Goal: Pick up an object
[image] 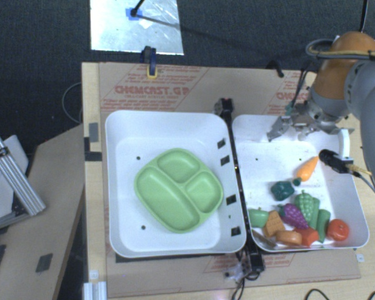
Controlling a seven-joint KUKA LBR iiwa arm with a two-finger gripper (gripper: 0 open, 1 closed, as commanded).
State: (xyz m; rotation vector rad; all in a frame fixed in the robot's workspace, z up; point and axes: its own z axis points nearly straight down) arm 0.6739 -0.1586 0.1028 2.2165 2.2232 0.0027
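Nearest the front edge of my right bin lies a heap of toy food: a red tomato at the right corner, an orange piece touching the front wall, a green pepper at the left, a purple bunch of grapes and a green ridged vegetable packed among them; just behind the heap sits a dark teal piece, and beside it, slightly farther back and tilted, an orange carrot; none of these touches me; the left bin holds a green divided plate, lying flat near its middle; farther back, over the rear part of the right bin, hangs my pincer, well apart from the carrot and the heap, its two fingers spread apart with nothing between them; my grey arm with its orange band comes in from the right above it; beyond the bins the brown desk carries a blue and yellow clamp at its far edge; behind that lies a shiny metal sheet.
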